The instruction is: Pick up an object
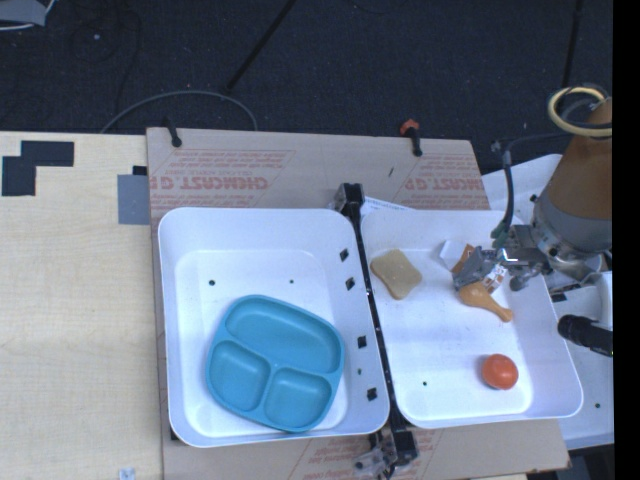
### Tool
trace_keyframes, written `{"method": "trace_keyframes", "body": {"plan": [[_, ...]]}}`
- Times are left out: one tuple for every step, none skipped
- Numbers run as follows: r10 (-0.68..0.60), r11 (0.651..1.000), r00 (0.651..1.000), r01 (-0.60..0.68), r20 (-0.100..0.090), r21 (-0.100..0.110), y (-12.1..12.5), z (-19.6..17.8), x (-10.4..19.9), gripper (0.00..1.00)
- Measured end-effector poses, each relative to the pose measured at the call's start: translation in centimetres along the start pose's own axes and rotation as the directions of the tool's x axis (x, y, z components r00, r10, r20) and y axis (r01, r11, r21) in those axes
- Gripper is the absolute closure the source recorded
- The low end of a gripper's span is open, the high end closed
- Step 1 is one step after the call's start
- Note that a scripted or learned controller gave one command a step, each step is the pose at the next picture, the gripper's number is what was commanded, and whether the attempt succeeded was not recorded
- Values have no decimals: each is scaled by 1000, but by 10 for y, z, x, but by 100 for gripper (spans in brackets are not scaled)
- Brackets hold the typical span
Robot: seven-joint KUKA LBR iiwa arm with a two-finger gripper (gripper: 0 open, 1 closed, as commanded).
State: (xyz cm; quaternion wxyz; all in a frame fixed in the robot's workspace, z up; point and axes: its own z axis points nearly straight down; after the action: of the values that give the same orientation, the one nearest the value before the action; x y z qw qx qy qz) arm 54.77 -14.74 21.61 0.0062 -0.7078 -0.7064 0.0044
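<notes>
Orange-yellow, the small drumstick-shaped toy (487, 301) lies at the right bin's (560, 408) far right, touching the gripper (478, 271); whether it is clenched I cannot tell. Clutter beside the toy could spoil the grasp, or a shallow hold could let it slip.

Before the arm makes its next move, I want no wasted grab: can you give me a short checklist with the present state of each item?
1. Pincer over the right bin: ok, at its upper right part.
2. A target near the pincer: ok, the orange-tan drumstick-shaped toy lies just below it.
3. Object between the pincer's tips: cannot tell, too cluttered.
4. Other picks apart from each other: ok, tan bread-like piece and red-orange ball lie alone.
5. Left bin contents away from the arm: ok, blue divided plate lies there.
</notes>
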Motion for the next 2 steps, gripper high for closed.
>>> {"method": "trace_keyframes", "body": {"plan": [[-2, 1000, 1000, 2, 3, -14, 3, -7, 0, 0], [-2, 1000, 1000, 2, 0, -6, 8, 55, 1, 0]]}}
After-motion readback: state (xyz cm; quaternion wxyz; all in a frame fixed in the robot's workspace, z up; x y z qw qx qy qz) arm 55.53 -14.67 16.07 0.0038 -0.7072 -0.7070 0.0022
